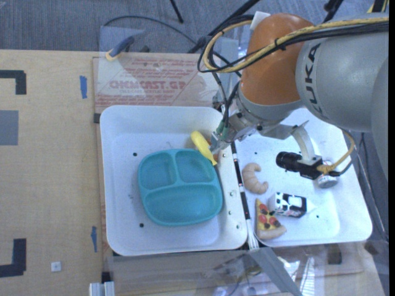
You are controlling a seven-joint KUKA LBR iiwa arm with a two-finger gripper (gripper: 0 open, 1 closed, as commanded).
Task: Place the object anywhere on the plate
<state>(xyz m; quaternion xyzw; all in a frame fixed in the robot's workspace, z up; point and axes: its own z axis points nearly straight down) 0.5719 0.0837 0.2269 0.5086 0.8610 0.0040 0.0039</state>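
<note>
A teal divided plate [179,187] lies in the left white bin [117,165]. A yellow banana-shaped object [201,145] sits slanted at the plate's upper right rim, partly over its edge. My gripper [218,139] hangs from the grey and orange arm right against the yellow object's right side, near the wall between the two bins. The arm's bulk hides how the gripper meets the object, and I cannot tell whether the object rests on the plate or is lifted.
The right bin [345,221] holds a tan croissant toy [253,177], a pizza slice toy [269,221] and a small black-and-white toy [290,205]. A cardboard sheet [148,85] lies behind the left bin.
</note>
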